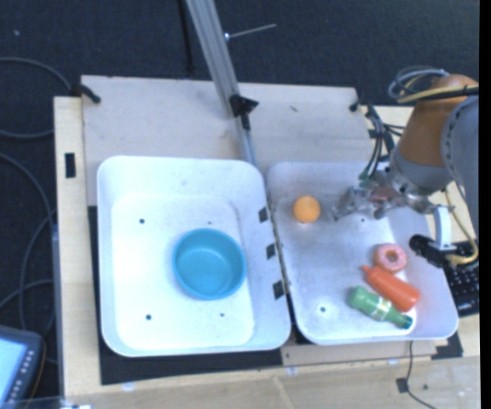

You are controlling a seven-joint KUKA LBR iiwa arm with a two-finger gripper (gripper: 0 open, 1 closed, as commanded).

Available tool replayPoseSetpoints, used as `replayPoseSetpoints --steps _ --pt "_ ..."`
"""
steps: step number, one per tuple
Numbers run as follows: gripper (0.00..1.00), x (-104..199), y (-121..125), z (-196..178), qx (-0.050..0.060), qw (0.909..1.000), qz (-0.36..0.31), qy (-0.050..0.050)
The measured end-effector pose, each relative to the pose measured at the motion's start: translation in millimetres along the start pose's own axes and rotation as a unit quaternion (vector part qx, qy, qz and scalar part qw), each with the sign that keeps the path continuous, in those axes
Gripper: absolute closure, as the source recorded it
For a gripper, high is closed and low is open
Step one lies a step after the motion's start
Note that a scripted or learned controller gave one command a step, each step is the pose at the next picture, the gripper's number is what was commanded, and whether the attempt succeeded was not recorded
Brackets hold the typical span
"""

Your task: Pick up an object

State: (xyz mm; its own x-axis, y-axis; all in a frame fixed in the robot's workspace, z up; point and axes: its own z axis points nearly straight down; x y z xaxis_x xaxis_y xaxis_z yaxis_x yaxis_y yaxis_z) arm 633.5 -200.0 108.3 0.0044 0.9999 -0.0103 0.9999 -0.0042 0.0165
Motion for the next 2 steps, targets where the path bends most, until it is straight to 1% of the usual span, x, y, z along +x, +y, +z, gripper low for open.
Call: replayPoseSetpoints --steps 1,2 --pt "1.00 -0.4 -0.8 -12.4 0.004 1.0000 0.000 0.002" --pt "1.00 -5.6 6.0 -59.4 0.006 1.0000 -0.001 0.005"
